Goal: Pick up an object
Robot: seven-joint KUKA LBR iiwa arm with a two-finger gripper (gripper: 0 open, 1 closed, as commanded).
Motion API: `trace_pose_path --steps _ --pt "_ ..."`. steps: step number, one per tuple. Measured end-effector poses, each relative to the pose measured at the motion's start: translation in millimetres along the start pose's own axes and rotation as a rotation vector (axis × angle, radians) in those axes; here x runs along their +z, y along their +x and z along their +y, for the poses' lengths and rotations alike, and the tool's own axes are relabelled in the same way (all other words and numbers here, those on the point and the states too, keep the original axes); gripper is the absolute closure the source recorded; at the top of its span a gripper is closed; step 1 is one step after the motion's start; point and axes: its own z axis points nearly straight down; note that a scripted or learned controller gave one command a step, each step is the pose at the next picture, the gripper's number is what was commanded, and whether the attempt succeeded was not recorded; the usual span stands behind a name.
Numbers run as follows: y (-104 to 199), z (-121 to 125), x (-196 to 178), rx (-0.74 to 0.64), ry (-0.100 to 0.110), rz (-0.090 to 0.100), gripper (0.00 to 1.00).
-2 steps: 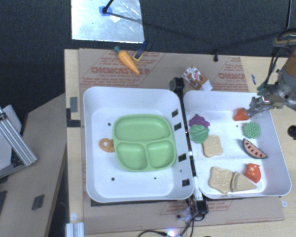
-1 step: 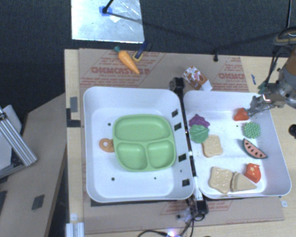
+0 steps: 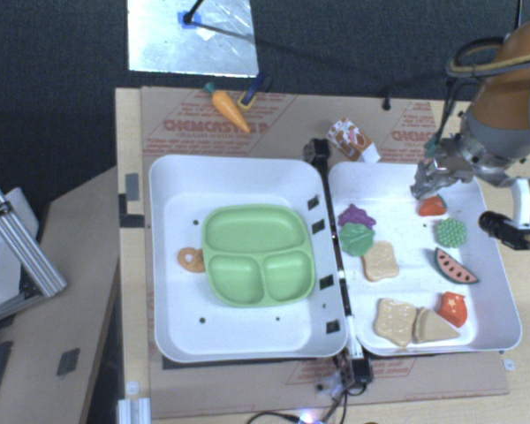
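Note:
My gripper (image 3: 427, 184) hangs low over the far part of the right bin (image 3: 503, 316). Just below and in front of it lies a small red toy food piece (image 3: 432, 207), close to the gripper tip; I cannot tell whether they touch. The same bin holds purple grapes (image 3: 356, 214), a green leaf (image 3: 356, 238), a toast slice (image 3: 381, 261), a green bumpy round piece (image 3: 451, 232), a watermelon slice (image 3: 455, 268), a red pepper (image 3: 452, 308) and two bread pieces (image 3: 411, 323).
The left bin (image 3: 172, 325) holds a green divided plate (image 3: 256, 254) and a small pretzel (image 3: 191, 260). Behind the bins, on the bench, lie a carrot (image 3: 230, 110) and a small packet (image 3: 352, 140). A foil sheet (image 3: 193, 23) lies further back.

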Motion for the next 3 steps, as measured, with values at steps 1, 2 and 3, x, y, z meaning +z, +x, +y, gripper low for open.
trace_pose_path --steps 1,2,3 --pt "49 25 -14 -0.001 -0.002 0.001 1.0" --pt "99 35 -19 0.0 -0.001 0.001 1.0" --pt "96 40 -4 0.004 0.002 -0.001 1.0"
